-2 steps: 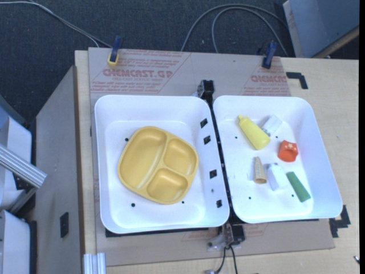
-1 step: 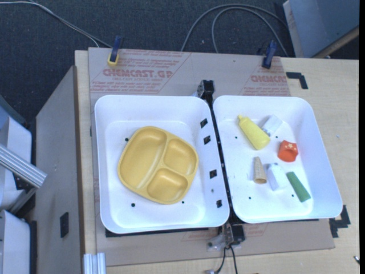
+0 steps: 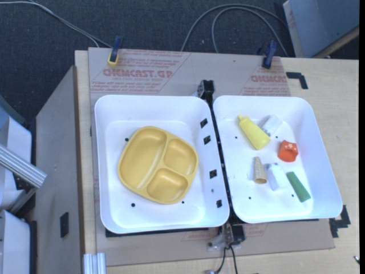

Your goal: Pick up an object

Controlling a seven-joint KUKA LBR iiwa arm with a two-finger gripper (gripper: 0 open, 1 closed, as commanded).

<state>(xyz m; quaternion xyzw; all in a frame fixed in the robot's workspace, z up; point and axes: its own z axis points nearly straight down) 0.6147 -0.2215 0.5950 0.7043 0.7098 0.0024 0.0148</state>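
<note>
The right bin (image 3: 319, 147) holds several small things. A yellow bottle (image 3: 253, 132) lies near its upper left, with a small white piece (image 3: 272, 123) beside it. An orange-red block (image 3: 288, 150) sits to the right. Lower down lie a tan cone (image 3: 259, 169), a pale white-blue piece (image 3: 274, 176) and a green stick (image 3: 298, 186). In the left bin (image 3: 108, 153) rests a yellow divided plate (image 3: 158, 164) with three compartments.
Both bins sit on a cardboard sheet (image 3: 142, 70) held by two blue clamps (image 3: 116, 50) at the back. Black clips (image 3: 207, 90) join the bins along the middle. Cables (image 3: 239, 13) run over the dark floor behind the bench.
</note>
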